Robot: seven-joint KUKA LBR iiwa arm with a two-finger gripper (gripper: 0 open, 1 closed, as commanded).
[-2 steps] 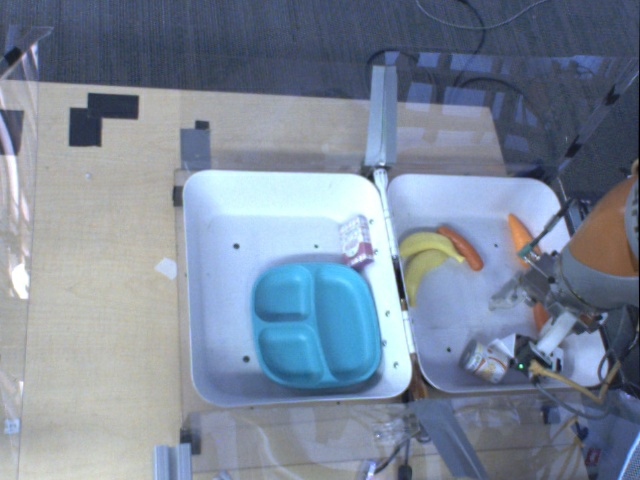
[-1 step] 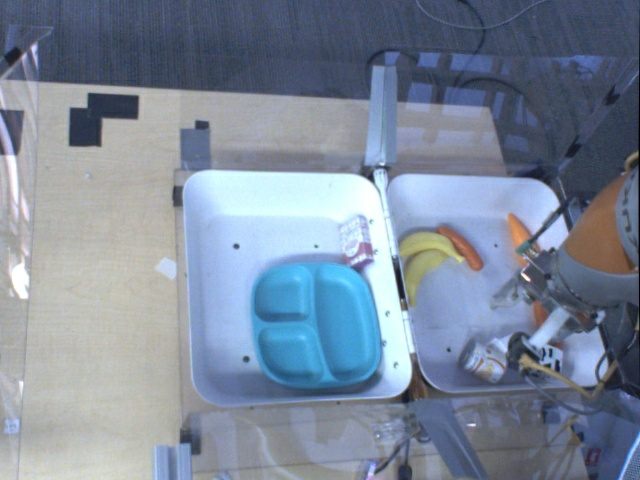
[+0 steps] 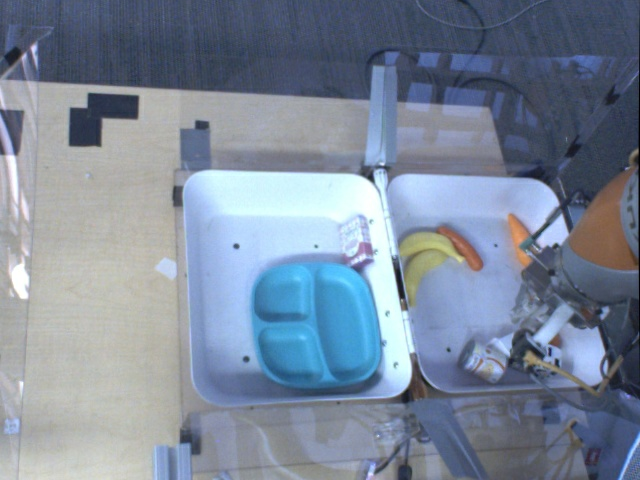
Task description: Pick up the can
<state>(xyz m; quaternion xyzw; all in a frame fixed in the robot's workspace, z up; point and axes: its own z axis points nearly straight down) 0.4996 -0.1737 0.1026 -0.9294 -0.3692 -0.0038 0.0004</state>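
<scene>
The arm [image 3: 610, 243] comes in at the right edge of the frame, its orange band above a grey wrist, and bends down toward the lower right corner of the right bin [image 3: 450, 368]. The gripper [image 3: 530, 346] sits low there, pointing toward the lower left, just beside the can [image 3: 484, 360]. The can lies on its side on the bin floor near the bottom rim, silver with a pale label, its end facing left. Whether the fingers are wide or narrow, or touch the can, I cannot tell; wires and mechanism blur together at that spot. The can is hemmed by the bin's bottom wall below it, with bare white floor to its left and above. Higher in the same bin, a banana [image 3: 428, 256] lies against the left wall, a carrot [image 3: 460, 247] just right of it, and another orange piece [image 3: 519, 236] near the upper right, close to the arm. The middle of that bin's floor is bare. In the left bin [image 3: 215, 268] a blue tray [image 3: 316, 325] with three compartments takes up the lower centre, and a small packet [image 3: 356, 241] rests against the right wall at the divide between the bins. The wooden surface [image 3: 90, 298] spreads left of the bins, with black tape marks [image 3: 100, 118] at the upper left.
</scene>
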